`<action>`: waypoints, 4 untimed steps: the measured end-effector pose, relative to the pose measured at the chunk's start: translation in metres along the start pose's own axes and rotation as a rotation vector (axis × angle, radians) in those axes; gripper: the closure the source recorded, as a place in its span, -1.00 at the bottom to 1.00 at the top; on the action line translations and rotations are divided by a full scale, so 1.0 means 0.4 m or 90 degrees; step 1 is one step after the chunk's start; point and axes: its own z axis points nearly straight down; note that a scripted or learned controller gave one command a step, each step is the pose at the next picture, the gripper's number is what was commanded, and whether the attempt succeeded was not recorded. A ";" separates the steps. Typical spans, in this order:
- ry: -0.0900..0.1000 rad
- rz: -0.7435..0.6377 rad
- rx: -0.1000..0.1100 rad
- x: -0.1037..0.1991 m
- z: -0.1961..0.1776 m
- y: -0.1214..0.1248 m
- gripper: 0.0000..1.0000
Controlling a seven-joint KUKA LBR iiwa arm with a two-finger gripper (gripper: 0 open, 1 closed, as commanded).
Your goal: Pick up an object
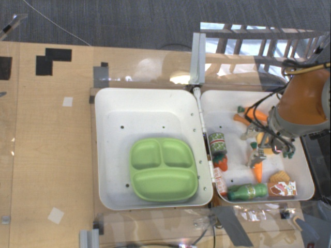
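Note:
My gripper (262, 148) hangs over the middle of the right bin (235, 103), open, with nothing between its fingers. Just below it lies a small orange carrot (258, 172). A second orange piece (241, 119) lies up and to the left of the gripper, partly under the arm's cables. A green bottle (248, 191) rests along the bin's front wall. At the bin's left side stands a green-labelled can (217, 142) with a red strawberry-like toy (222, 164) below it. The grey arm with its orange band (309, 98) hides the bin's right part.
The left bin (111, 112) holds a green divided plate (163, 169). A red-and-white packet (282, 188) and a tan cookie-like piece (280, 177) lie at the right bin's front right. A small sachet (219, 180) leans on the divider. A metal frame (248, 37) stands behind the bins.

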 end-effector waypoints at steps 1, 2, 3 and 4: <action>-0.002 0.097 0.000 0.135 -0.004 -0.016 -1.00; -0.014 0.093 0.002 0.120 -0.040 -0.014 1.00; -0.013 0.093 0.001 0.121 -0.039 -0.013 -1.00; -0.001 0.076 0.000 0.046 -0.002 0.046 -1.00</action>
